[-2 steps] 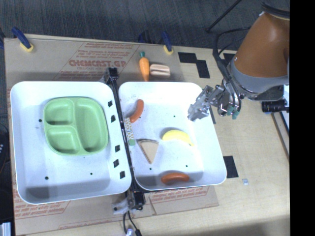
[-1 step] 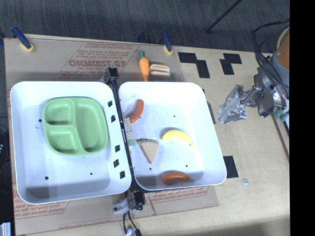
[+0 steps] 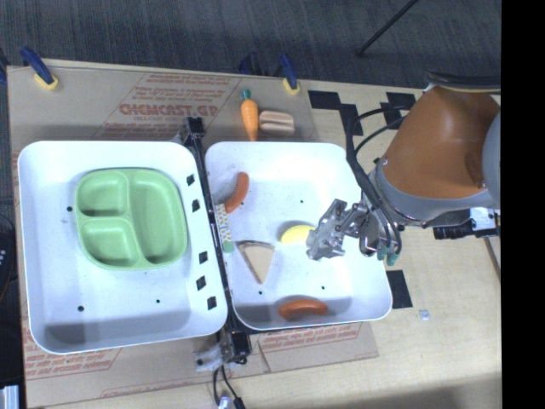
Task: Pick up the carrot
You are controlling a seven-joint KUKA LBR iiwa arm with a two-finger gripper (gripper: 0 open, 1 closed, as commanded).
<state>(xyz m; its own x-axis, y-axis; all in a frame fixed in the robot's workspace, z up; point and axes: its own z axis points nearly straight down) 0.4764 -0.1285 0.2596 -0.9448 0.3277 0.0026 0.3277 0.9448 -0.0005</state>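
Camera view, hand (image 3: 328,235): low over the right bin (image 3: 358,290), near its right wall, fingers pointing toward the bin's middle.
Hand state: cannot tell how far open it is; the metal parts blur together. Nothing visibly held.
Carrot (image 3: 249,116): orange with a green top, lying on the surface (image 3: 443,348) outside both bins, just beyond the far rim of the right bin. Well apart from the hand, up and to its left across the bin.
Carrot placement, judged: it rests on the cardboard sheet (image 3: 162,100) beside a small brown-and-white block (image 3: 276,123), so reaching it means clearing the bin's far rim.
Yellow piece (image 3: 295,233): just beside the hand's tips, on their left; contact not resolvable.
Wedge-shaped piece (image 3: 257,259): left of the hand, on the bin floor, apart from it.
Sausage-like item A (image 3: 237,192): up and left of the hand, near the divide between bins.
Sausage-like item B (image 3: 303,308): below the hand, against the near wall.
Left bin (image 3: 43,228): holds a green divided plate (image 3: 132,216); far left of the hand.
Arm pose: enters from the right, orange band (image 3: 443,139) above the wrist, wrist bent down into the bin.
Judgement: hand is positioned over the wrong spot for the carrot; it would need to travel up-left past the rim.
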